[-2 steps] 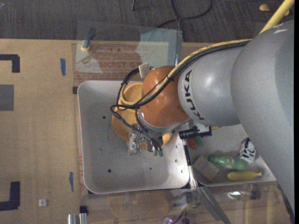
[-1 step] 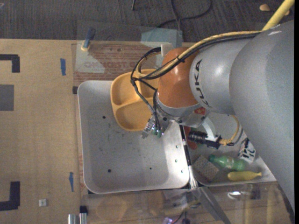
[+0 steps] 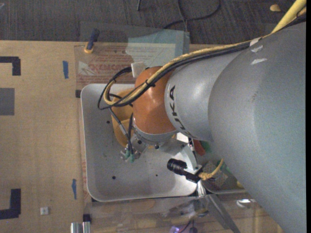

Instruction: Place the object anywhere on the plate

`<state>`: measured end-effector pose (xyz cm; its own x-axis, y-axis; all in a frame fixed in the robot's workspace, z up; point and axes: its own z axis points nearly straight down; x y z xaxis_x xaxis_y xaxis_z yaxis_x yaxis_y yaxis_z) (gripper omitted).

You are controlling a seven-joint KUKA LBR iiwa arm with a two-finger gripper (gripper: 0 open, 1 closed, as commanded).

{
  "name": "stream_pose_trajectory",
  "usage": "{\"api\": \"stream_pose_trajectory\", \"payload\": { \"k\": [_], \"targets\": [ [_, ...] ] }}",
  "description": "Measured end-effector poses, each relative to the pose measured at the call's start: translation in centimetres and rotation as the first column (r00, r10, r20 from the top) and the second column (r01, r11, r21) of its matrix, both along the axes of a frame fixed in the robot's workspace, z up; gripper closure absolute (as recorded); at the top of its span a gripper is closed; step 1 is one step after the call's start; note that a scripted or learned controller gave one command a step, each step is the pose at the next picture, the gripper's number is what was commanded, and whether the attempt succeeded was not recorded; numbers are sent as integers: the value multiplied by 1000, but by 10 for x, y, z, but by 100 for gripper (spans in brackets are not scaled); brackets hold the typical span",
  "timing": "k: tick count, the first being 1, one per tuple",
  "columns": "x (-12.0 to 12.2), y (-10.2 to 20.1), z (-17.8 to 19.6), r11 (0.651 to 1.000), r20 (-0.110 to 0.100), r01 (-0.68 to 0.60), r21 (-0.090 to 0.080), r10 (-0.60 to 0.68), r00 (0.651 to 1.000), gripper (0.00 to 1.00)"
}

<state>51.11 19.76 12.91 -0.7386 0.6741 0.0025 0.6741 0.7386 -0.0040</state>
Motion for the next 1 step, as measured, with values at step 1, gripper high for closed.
{"api": "stream_pose_trajectory", "payload": {
  "k": [1],
  "targets": [
    [16,-36,185,1000,4,18,-1,-18,1000,100]
  ]
}}
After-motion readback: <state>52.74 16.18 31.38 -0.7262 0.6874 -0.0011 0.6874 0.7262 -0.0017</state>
